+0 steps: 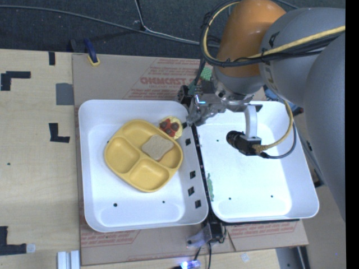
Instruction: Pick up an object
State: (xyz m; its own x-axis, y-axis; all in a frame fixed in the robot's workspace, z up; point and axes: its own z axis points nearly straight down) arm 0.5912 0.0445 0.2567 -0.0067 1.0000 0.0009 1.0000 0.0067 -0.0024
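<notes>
Step in hand, by my read: approach/positioning, pre-grasp. The pincer point(196, 115) sits low at the far end of the divider between the two bins, w/ the arm point(252, 32) reaching in from the right and its orange band directly above the wrist. Pincer state: cannot tell whether spread or pressed together; the wrist hardware and cabling hide the tips, and nothing is visibly pinched. Nearest candidate obj. is the small item point(170, 126), dark red w/ a pale yellow part, lying in the left bin point(134, 214) at the far right corner, touching or just beside the tray point(120, 156) rim and just beside the pincer. Exact type too small to tell. The tray is yellow, compartmented, set at a slant mid-bin; a tan, flat, roughly square slice point(156, 147) rests in its central compartment. The right bin point(263, 200) carries only the black cylindrical fitting point(242, 142) hanging on a cable from the arm. Next move calls for, in my judgement: small lateral shift toward the left bin so the pincer is centred over the small item, then vertical descent and closure. Clearance is tight: bin wall, divider and tray rim all crowd the item, so a slight offset could catch the tray edge or the wall instead.
</notes>
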